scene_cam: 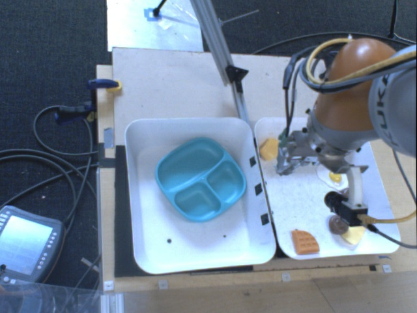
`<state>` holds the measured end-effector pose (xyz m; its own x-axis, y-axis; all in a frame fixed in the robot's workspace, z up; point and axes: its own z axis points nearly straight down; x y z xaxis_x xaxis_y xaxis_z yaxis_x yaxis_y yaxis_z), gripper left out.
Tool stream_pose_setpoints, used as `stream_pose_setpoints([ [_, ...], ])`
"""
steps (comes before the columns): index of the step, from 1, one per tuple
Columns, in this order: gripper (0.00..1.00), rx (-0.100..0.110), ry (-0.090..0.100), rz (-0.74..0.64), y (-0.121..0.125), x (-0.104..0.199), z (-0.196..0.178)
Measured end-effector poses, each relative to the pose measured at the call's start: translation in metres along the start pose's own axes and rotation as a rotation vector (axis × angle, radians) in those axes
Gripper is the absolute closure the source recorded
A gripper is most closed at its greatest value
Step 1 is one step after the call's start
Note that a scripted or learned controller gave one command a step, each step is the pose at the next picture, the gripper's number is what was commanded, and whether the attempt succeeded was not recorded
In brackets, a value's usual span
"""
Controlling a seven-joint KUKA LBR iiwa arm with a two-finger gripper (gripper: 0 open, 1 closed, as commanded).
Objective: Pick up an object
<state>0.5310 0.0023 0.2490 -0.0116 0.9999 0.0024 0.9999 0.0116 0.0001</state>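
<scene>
Two shallow white bins stand side by side on the bench: the left bin (140,240) and the right bin (287,240), meeting along a shared edge near the middle of the view.

Nearest the camera, in the right bin, lies one orange waffle-like piece (304,242) close to the front wall. Beside it toward the right are one small round brownish object (337,225) and one pale yellow piece (352,236), the two almost touching. Just above them a black fitting (336,202) sits at the base of a white upright part of the arm's tooling.

Farther back, one yellow-and-white item (334,177) lies partly under the arm. One yellow chunk (268,149) rests near the bin's rear left corner.

The left bin holds one object, a teal plate with three compartments (201,178), lying flat near the bin's centre.

The gripper (287,163) hangs over the rear half of the right bin, just beside the yellow chunk. It hides beneath the grey wrist and orange band (355,77), so whether it is released or clenched cannot be told, and nothing is seen in its grasp.
</scene>
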Motion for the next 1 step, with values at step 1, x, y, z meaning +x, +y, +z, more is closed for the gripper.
stream_pose_setpoints([
  [1,1.0,0.0,0.0,0.0,-0.0123,0.0514,0.0089],
])
